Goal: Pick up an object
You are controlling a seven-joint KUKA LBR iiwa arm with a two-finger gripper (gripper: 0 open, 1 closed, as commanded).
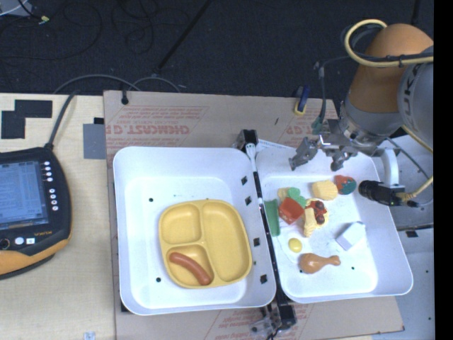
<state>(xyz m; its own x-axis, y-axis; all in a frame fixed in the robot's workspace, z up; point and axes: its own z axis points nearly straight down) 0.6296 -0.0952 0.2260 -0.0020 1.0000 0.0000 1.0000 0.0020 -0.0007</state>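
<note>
Hovering my gripper (317, 156) at upper edge of right bin (396, 275), fingers spread, nothing between them. Nearest target: yellow block (325, 190), just below in frame, long axis roughly left-right. Descent needed.

Grey arm (417, 98) with a rounded orange band (386, 69), a yellow cable loop (361, 37) above, and a dark metal two-finger gripper (320, 158)

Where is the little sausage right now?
The sausage lies in the front compartment of the yellow plate, inside the left bin.
</note>
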